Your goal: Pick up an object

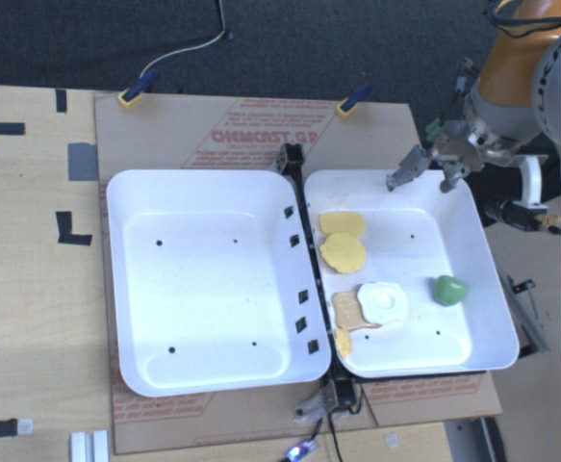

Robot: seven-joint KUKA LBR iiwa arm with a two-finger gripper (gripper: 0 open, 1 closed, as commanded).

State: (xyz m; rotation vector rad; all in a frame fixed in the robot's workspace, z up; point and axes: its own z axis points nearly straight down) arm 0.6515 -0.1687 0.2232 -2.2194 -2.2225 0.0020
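The right bin [472,248] holds two yellow round pieces [343,241], a fried egg [382,302] lying on a tan toast slice [349,310], a small yellow bit [343,342] and a green round object [448,290]. My gripper [422,176] hangs over the far rim of the right bin, above and behind these objects. Its two fingers are spread apart with nothing between them.
The left bin [126,258] stands beside the right one, with a black divider [299,258] between them. Both rest on a cardboard sheet [251,133] held by blue and yellow clamps [138,87]. A cable [203,37] runs across the dark floor behind.
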